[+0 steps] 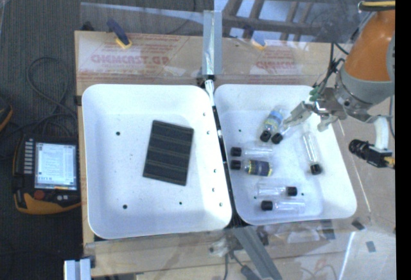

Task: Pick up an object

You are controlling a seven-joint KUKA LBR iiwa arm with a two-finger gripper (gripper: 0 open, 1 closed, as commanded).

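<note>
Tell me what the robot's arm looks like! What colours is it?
The arm is grey and rounded, with a big orange band above the wrist. Thin dark cables run down beside it. At its end sits a small grey metal gripper with two thin fingers.

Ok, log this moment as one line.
gripper above right bin, nothing held | vials in right bin | dark pad in left bin

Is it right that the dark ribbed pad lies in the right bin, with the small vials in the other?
No, the sides are swapped. The camera view shows the dark ribbed pad alone in the left bin and the small vials in the right bin.
</note>
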